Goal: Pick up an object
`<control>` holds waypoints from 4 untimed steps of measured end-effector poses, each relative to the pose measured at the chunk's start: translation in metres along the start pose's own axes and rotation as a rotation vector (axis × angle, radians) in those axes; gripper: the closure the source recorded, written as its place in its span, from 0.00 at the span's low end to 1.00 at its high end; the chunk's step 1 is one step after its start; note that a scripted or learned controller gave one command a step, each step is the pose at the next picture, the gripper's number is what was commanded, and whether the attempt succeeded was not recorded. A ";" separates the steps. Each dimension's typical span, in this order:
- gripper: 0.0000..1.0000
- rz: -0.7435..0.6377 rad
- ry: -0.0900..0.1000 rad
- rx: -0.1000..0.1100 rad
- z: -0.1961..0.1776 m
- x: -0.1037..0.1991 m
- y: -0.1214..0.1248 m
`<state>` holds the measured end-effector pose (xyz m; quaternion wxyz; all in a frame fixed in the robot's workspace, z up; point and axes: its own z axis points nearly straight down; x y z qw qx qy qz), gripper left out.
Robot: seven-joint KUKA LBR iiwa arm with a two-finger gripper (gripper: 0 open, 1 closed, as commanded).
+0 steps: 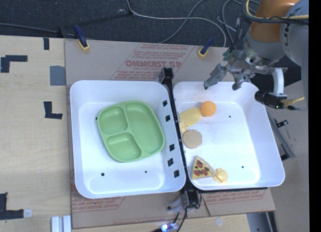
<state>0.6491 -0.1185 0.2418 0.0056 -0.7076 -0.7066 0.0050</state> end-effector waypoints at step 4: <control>0.00 -0.002 -0.003 -0.011 0.131 -0.010 0.006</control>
